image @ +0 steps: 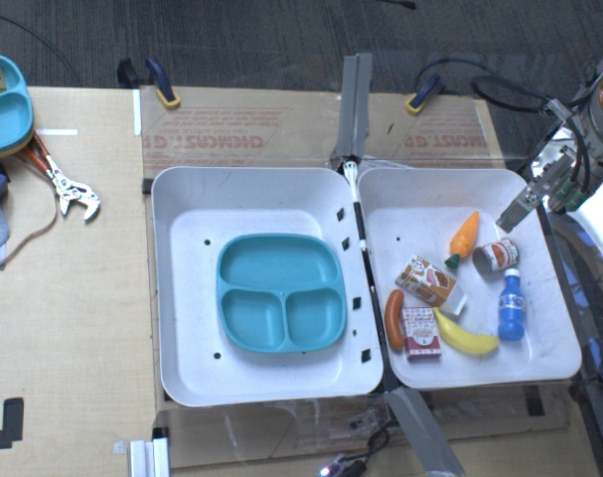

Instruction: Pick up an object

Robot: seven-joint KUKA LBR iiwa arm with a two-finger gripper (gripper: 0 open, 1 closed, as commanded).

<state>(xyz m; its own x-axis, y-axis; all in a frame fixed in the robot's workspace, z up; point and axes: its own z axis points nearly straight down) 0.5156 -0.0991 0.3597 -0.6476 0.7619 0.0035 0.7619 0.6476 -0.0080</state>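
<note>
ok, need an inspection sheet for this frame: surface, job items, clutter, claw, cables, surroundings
surface: wooden bench bearing two white bins, left bin and right bin, side by side.
job's things: in the right bin, carrot, small can, blue bottle, banana, sausage, snack box, red carton.
clutter: teal divided tray in the left bin; wrench, teal dish on the bench's left.
claw: claw over the right bin's upper right corner, above the can; finger state unclear.
cables: black cables on the floor behind.
surroundings: dark carpet; clamps on the bench's back edge.
</note>
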